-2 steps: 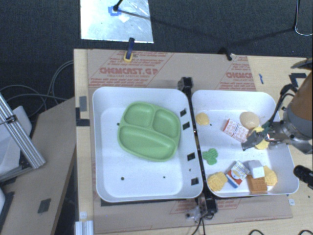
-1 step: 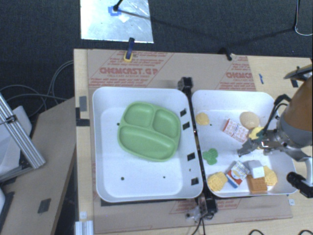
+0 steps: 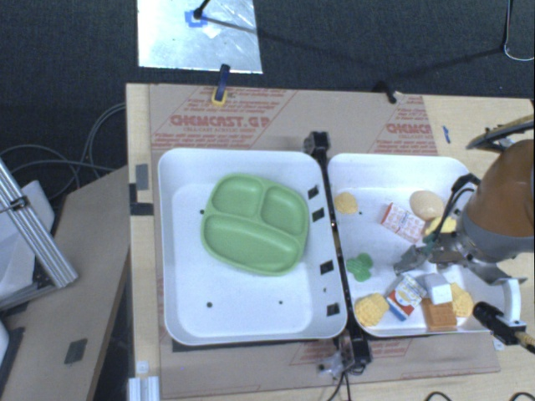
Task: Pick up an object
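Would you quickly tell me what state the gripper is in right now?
Gripper: low over the right bin, among the food items; open or shut cannot be told, and nothing is seen held.

Right bin (image 3: 368, 170) holds a cracker (image 3: 370, 309), egg (image 3: 425, 202), green piece (image 3: 360, 266), small packets (image 3: 402, 220).

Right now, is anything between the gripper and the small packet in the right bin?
Nothing visible does. The gripper hangs directly above the small packet in the right bin, with bare bin floor between them. The waffle lies beside it.
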Tool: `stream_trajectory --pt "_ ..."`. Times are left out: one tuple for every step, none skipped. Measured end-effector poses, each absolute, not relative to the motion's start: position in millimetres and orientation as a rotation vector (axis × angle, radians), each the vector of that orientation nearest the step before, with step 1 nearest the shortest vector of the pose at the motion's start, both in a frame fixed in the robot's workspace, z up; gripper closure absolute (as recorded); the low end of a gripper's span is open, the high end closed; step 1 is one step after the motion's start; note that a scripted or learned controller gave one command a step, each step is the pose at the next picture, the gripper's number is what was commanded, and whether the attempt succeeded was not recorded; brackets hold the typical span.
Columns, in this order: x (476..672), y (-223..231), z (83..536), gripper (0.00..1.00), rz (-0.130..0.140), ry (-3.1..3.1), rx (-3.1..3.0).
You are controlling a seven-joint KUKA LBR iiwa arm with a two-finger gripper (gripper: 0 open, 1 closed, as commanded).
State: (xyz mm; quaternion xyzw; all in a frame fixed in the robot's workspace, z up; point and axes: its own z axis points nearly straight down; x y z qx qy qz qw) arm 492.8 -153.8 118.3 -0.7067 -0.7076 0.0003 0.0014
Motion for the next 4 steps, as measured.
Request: stream_trajectory --pt "492.8 -153 82 0.00 0.001 -2.221 -2.219" --pt "494.1 -154 95 1.00 -0.003 -2.224 -2.222" --pt "496.4 -148 139 1.00 -0.005 -2.230 -2.220" --pt "495.9 -151 203 1.00 -0.007 -2.231 -2.222"
